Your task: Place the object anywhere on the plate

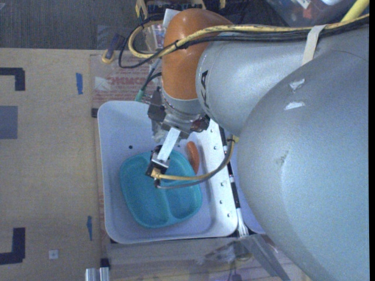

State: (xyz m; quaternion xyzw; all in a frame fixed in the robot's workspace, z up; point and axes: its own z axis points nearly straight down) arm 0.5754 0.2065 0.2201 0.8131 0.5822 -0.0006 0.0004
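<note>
You have the teal divided plate [157, 206] lying in the white bin [111, 157]. 1 orange carrot-like object [193, 156] lies just beside the plate's upper right rim, on the bin floor. The gripper [177, 123] hangs above the plate's upper edge; you cannot tell whether it is released or clenched.

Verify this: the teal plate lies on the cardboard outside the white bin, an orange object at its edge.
Not quite. In the camera view the plate lies inside the bin, not on the cardboard outside it. The orange object is at its edge, as stated.
</note>
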